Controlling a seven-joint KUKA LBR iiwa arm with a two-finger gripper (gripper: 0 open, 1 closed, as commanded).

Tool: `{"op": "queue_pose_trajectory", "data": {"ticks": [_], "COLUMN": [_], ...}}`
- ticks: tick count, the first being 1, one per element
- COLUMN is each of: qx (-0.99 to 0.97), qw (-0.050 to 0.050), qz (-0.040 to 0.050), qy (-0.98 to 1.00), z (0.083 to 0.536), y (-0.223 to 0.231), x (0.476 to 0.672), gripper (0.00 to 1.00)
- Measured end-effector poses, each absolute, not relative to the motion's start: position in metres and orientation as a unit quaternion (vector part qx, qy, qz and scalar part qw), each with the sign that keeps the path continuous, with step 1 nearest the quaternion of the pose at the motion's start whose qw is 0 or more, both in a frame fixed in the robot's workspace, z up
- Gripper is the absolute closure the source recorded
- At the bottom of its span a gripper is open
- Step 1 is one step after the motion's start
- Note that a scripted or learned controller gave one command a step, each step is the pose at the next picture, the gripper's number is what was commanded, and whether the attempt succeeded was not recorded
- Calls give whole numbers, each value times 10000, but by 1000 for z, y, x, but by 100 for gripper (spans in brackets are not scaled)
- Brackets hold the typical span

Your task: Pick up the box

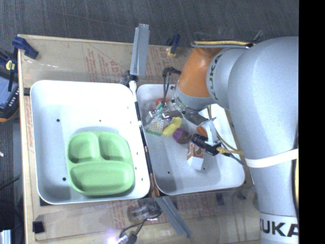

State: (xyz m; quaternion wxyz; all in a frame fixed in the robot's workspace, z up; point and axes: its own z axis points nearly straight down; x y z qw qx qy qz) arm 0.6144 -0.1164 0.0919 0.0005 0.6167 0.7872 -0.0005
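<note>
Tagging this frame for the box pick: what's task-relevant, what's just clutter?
For the job:
- box, brown and white, in the right bin
- gripper, over the far end of that bin, apart from the box

Lying about:
- green divided tray in the left bin
- yellow item and purple item, right bin, beside the gripper

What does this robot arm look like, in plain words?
The arm is a thick, rounded tube in light grey, with an orange band near its wrist. Black letters KUKA stand near its base, a pale strap runs across it, and a yellowish cable arcs above the orange band.
</note>
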Motion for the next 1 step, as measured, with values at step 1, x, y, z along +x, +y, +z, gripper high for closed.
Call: {"op": "queue_pose_trajectory", "data": {"ticks": [1], "qx": [6148], "qw": [17], "qz": [-7], "qy": [7887], "z": [102], "y": [-116], "x": [615], "gripper": [100]}}
